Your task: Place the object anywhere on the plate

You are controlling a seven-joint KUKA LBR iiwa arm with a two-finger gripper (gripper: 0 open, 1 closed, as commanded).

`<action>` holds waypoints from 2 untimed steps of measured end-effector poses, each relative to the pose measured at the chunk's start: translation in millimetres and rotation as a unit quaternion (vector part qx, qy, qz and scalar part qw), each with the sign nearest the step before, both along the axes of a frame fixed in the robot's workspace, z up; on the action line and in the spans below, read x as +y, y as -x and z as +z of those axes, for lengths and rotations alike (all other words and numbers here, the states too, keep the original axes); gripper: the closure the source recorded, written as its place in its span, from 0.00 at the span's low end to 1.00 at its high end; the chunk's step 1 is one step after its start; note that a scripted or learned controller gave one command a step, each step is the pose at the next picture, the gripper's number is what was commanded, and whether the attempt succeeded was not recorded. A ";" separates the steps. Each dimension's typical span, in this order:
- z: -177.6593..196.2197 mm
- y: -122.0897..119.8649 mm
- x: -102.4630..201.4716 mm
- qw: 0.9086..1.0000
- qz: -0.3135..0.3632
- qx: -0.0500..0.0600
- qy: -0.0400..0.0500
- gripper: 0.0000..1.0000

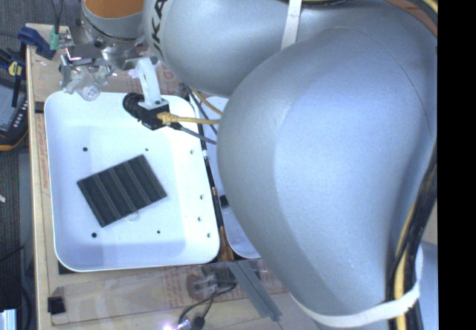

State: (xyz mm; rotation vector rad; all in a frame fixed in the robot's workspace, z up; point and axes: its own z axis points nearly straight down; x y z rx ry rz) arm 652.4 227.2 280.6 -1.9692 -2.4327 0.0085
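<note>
Lying flat in the left bin, a dark ribbed rectangular object.

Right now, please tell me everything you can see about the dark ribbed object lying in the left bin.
The dark ribbed object is a flat, roughly rectangular slab, dark grey to black, with several parallel ridges running along its length. It looks like plastic or rubber with a dull finish. It lies flat on the floor of the left white bin, turned at a slant to the bin's walls, a little below the middle. Nothing touches it except the bin floor; the gripper is apart from it, up by the bin's far edge.
</note>
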 end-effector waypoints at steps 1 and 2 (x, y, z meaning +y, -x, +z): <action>8.4 0.5 1.8 1.000 0.003 0.001 -0.001 1.00; -38.8 60.5 -87.2 0.999 0.041 -0.003 0.002 1.00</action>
